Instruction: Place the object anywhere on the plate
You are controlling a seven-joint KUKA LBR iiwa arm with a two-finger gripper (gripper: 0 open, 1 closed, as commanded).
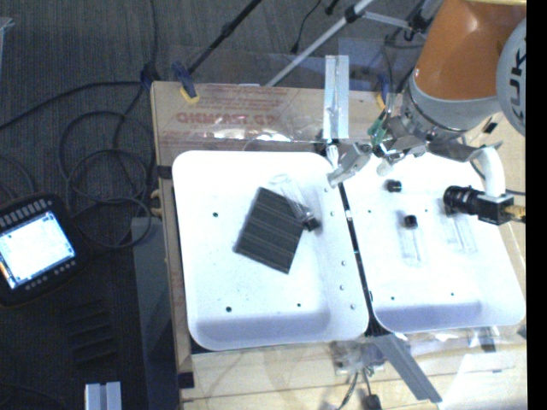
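Two white bins, dark ribbed plate left, cables beyond

Arm cut off by top and right edges — just the orange band and grey wrist in frame. Gripper sits in wrist clutter over the right bin's back-left corner; can't resolve it. Small dark bits in that bin — too small to identify. Clear item beside the dark ridged slab in the left bin is washed out against white.
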